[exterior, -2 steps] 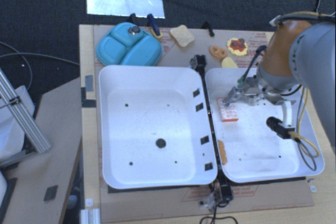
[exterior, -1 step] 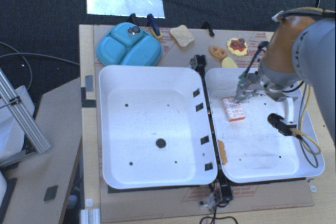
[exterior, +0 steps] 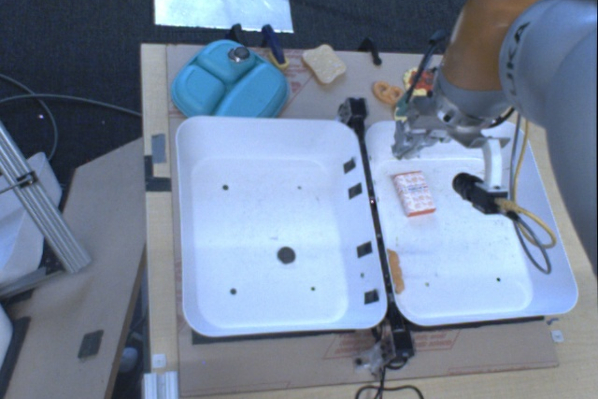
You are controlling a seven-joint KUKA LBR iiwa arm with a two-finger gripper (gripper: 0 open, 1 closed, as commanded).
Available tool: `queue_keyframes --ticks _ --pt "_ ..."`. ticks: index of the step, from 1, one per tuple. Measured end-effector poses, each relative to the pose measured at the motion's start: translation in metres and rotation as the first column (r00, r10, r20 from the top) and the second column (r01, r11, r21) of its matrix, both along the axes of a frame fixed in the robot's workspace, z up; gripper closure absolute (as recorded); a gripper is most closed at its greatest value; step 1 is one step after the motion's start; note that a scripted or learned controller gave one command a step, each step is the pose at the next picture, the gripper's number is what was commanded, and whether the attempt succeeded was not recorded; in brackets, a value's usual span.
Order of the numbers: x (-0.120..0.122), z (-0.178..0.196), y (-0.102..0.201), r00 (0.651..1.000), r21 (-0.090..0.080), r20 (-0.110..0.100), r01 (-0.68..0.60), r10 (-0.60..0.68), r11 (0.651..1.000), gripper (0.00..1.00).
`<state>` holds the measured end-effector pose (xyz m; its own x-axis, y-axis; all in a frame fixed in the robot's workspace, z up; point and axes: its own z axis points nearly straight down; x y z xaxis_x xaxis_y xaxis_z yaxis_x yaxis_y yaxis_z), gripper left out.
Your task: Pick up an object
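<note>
Reaching in from 3 o'clock with the grey arm point(exterior: 551, 51), hanging the gripper point(exterior: 409, 143) over the right bin point(exterior: 523, 294) near its 11 o'clock corner. Not showing plainly whether released or clenched, so leaving that as impossible to tell; seeing nothing carried beneath it.

Lying flat just at 6 o'clock of the gripper, apart from it: a small red-and-white carton point(exterior: 414, 194), probably the thing being lined up for, being the nearest item and sitting clear of the walls with room on every side. Resting against the same bin's 8 o'clock edge, a thin orange-brown scrap point(exterior: 395, 271), likely harder to take because of the wall alongside.

Holding only a small dark disc point(exterior: 286, 254) in the left bin point(exterior: 215, 145), toward its 6 o'clock half. Sitting outside both bins at 12 o'clock, on the board: a blue lidded container point(exterior: 229, 81) and a tan sponge-like piece point(exterior: 324, 64), seemingly parked out of play.

Judging the pick as not yet made.
</note>
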<state>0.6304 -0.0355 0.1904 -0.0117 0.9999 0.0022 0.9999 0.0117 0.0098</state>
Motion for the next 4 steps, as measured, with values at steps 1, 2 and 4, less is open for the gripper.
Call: queue_keyframes --ticks 1,2,4 --pt "-0.007 -0.006 0.069 1.000 0.001 -0.008 0.000 0.000 1.000 1.00" --pt "-0.027 -0.006 0.089 1.000 -0.001 -0.010 0.006 -0.006 1.000 1.00" --pt "-0.038 0.120 0.184 1.000 0.000 -0.014 0.002 -0.002 1.000 1.00"
